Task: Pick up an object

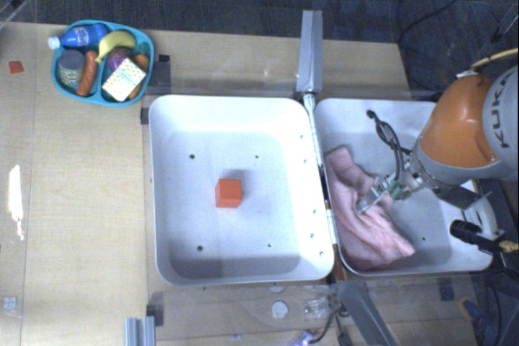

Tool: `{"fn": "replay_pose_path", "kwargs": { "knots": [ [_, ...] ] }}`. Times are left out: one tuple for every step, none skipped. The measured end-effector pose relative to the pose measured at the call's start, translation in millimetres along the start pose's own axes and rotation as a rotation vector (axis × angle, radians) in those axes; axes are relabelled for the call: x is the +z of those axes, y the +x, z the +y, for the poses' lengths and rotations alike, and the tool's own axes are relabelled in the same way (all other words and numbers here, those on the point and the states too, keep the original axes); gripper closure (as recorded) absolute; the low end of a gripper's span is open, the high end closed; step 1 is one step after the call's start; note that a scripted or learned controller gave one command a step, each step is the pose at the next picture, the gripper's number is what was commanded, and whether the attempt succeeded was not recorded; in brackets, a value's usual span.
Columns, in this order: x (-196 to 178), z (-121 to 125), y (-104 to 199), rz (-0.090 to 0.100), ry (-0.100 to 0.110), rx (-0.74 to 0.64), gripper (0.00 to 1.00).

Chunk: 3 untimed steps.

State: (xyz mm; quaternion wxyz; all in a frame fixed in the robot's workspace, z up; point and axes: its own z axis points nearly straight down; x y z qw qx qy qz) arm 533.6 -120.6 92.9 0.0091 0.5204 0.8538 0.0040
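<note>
We are looking down on the tabletop (pixel 81 215), which is carrying two white bins side by side. The left bin (pixel 195 255) is holding only an orange block (pixel 229 193) near its middle, well apart from the arm. The right bin (pixel 430 247) is holding a crumpled pink cloth (pixel 361 223) that is lying against its left wall. The arm (pixel 462 134) is reaching in from the right and hanging low over that cloth, so we are judging the cloth as the likely pick target. At the far left a blue tray (pixel 58 77) of toy food is sitting on the tabletop, away from everything. The gripper (pixel 378 197) is sitting right at the cloth's upper right edge, apparently touching it; we cannot tell whether the jaws are parted or closed, and no fabric is visibly sitting between them. Risks from here: the jaws may be pinching only a thin fold, which would be slipping out on the lift; the cloth may be dragging along the bin wall; or the jaws may be closing beside the edge and coming up with nothing.
</note>
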Motion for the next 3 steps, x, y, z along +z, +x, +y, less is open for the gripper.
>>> {"fn": "replay_pose_path", "kwargs": {
  "knots": [
    [-1.3, -8.6, -23.4, -0.002, -0.004, -0.236, 0.0],
    [-14.1, -4.5, -23.3, -0.004, -0.01, -0.239, 1.0],
    [-90.4, 79.1, -9.1, 0.005, 0.008, 0.109, 1.0]
  ]
}}
